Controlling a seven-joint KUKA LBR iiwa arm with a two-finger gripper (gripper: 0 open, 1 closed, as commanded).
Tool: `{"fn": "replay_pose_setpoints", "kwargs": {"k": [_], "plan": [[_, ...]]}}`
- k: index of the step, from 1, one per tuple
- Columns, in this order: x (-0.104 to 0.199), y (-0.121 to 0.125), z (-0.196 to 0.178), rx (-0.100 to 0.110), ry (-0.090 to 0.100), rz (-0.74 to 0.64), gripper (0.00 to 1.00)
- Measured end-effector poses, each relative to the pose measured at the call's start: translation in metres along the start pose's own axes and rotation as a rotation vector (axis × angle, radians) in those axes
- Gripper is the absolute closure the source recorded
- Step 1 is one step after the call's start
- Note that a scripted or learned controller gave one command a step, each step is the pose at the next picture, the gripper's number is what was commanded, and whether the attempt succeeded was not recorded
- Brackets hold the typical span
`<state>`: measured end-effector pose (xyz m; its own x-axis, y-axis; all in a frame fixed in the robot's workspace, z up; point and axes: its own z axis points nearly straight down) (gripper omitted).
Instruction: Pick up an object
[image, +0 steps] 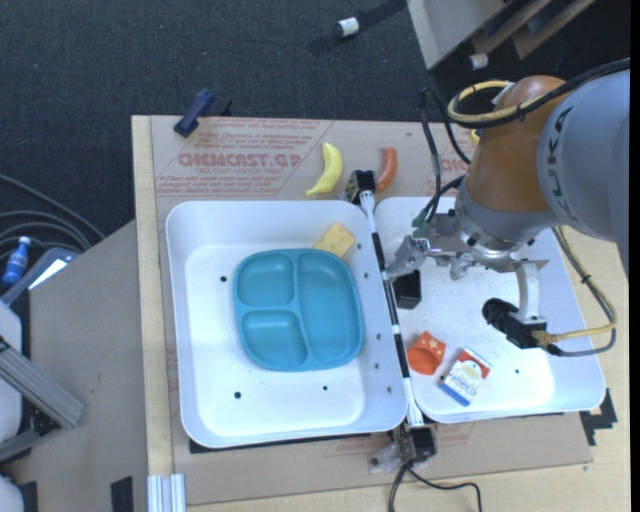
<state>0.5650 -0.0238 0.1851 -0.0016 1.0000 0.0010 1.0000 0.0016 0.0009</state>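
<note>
camera view: the hand (407, 285) hangs over the right bin (560, 395), grip state unclear, nothing visibly picked yet.

Both white bins (200, 400) look like smooth, faintly glossy plastic, as does the blue divided plate (298, 306). The bench (250, 150) beneath is matt brown board with red print. The banana (327, 170) has a plastic sheen; the arm's orange band (510, 160) shines glossy
</note>
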Motion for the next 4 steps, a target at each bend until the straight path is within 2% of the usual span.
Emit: {"fn": "replay_pose_setpoints", "kwargs": {"k": [1,2,3,4], "plan": [[-0.053,0.013,0.0,-0.001,-0.002,0.002,0.0],[-0.019,-0.025,0.001,0.004,0.0,0.001,0.0],[-0.074,0.019,0.085,-0.015,-0.002,0.001,0.0],[-0.074,0.078,0.09,-0.016,-0.003,0.001,0.0]]}}
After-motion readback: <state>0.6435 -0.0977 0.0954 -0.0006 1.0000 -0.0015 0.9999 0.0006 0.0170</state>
